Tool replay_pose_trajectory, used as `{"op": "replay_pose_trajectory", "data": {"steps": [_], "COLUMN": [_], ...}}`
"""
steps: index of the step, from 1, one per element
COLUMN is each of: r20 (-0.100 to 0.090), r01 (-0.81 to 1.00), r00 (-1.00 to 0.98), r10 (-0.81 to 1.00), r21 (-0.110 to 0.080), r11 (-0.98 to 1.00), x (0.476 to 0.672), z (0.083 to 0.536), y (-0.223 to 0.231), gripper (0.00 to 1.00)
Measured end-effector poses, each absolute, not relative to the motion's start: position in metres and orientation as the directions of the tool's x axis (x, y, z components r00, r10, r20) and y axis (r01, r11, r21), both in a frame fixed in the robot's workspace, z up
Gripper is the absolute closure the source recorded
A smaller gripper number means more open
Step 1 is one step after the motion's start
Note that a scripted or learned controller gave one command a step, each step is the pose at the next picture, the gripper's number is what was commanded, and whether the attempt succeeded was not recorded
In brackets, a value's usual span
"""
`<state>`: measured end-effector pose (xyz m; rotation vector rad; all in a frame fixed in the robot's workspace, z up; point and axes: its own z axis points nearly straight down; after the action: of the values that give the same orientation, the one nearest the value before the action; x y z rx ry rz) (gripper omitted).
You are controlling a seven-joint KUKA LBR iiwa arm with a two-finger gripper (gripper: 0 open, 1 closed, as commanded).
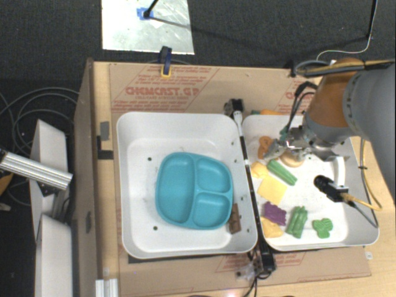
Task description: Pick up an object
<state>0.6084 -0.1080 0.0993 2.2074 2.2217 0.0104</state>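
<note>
Gripper (pixel 289 149) low over the far left part of the right bin (pixel 306 197); whether it is open or closed cannot be told. Tan piece (pixel 293 161): directly beneath the gripper, at its near edge; contact cannot be told. Green stick (pixel 281 172): tilted, just nearer than the tan piece. Orange piece (pixel 265 146): just left of the gripper. Yellow slab (pixel 272 190): nearer, slightly left. Purple piece (pixel 274 213), green block (pixel 297 221): well nearer, by the near wall. Blue plate (pixel 193 190): far left of the gripper, in the left bin (pixel 142 141).
</note>
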Motion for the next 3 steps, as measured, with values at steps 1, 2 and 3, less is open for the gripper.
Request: {"op": "replay_pose_trajectory", "data": {"steps": [1,2,3], "r20": [-0.005,-0.002,-0.002], "r01": [1.000,1.000,1.000], "r00": [-0.007,-0.006,-0.007], "r10": [1.000,1.000,1.000], "r21": [0.012,0.011,0.013], "r11": [0.007,0.006,0.007], "x": [0.653,0.660,0.673], "z": [0.091,0.091,0.091], "y": [-0.084,-0.088,-0.089], "gripper": [0.00,0.00,0.00]}}
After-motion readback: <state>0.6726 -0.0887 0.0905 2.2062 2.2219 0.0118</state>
